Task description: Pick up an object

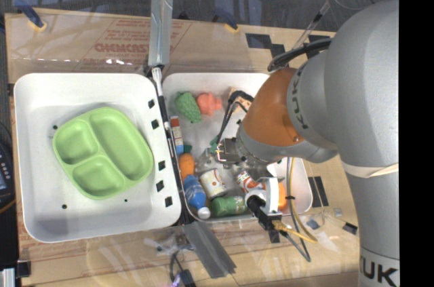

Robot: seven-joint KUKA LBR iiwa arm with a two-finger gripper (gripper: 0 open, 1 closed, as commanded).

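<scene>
The right bin holds several small objects. A dark green toy and a pink-orange toy lie at its far end. A red-and-white tube lies along the left wall, with an orange piece and a blue bottle below it. A white can, a green bottle and a red-and-white can crowd the near end. My gripper hangs low over the middle of this bin, just above the white can, and the arm's orange band covers the bin's right side.
The left bin carries a light green divided plate. A grey taped strip runs back from the wall between the bins. An orange-and-white object sits at the right bin's near right corner. Cables trail below the wrist.
</scene>
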